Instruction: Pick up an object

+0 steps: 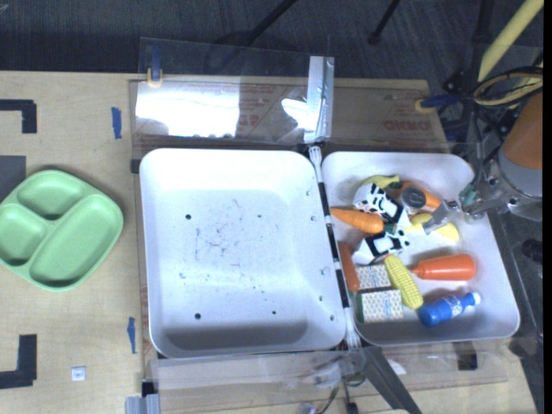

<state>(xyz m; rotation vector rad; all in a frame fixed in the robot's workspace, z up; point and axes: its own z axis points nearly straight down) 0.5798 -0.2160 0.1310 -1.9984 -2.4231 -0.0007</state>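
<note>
The right white bin (496, 257) holds a pile of toy items. An orange carrot (358, 221) lies at its left side, beside a black-and-white cow toy (379, 201) and a yellow banana (385, 182). Further forward lie a yellow corn cob (403, 281), an orange bottle (444, 267) and a blue bottle (448, 307). My gripper (450, 210) reaches in from the right over the bin's upper right part. It sits just above a small yellow piece (448, 229) and next to a grey-and-orange round item (415, 198).
The left white bin (228, 317) adjoins the right one along a shared rim. A green divided plate (59, 227) rests on the wooden bench at far left. Two square waffle-like pieces (379, 304) lie near the right bin's front left. Cables and stands crowd the upper right.
</note>
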